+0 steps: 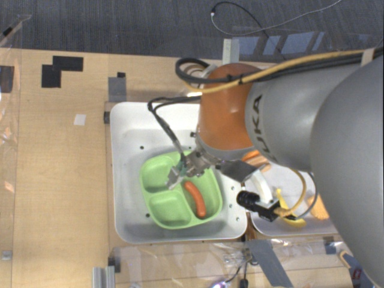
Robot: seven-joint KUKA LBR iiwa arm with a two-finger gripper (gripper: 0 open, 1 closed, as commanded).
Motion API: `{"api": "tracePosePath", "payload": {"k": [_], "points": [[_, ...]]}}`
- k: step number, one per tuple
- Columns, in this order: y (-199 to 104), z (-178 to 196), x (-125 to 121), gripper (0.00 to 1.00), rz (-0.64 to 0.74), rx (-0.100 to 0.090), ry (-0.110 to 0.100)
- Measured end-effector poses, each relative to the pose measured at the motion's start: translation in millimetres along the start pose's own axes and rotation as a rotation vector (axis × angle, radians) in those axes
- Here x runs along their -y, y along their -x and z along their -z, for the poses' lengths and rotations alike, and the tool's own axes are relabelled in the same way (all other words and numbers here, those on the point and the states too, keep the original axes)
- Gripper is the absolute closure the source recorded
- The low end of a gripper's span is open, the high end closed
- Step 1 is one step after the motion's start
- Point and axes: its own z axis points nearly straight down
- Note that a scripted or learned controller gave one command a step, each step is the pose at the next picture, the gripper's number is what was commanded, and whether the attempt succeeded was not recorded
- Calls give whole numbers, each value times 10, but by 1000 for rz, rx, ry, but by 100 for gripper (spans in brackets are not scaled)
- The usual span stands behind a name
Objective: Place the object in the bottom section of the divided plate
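Note:
A green divided plate (157, 174) lies in the left white bin (129, 161). An orange-red sausage (195, 199) rests in the plate's long right-hand section, lying at a slant. Nothing is in the plate's upper-left section or its lower section (171, 210). My gripper (182, 173) hovers over the middle of the plate, just above the sausage's upper end. It is open, with nothing between its fingers. The arm's orange band and grey body cover the bin's right side.
The right bin (264, 225) is mostly covered by the arm. A yellow object (293, 221) lies in it, and orange pieces (321, 206) show beside the arm. Black marks (60, 69) sit on the wooden bench at upper left.

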Motion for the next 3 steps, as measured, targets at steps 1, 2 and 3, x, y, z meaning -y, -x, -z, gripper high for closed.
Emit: {"api": "tracePosePath", "payload": {"k": [1, 2, 3], "points": [[475, 1160, 456, 0, -190, 1, 1], [910, 1719, 709, 0, 456, 4, 3], [1165, 1062, 343, 0, -130, 1, -2]]}}
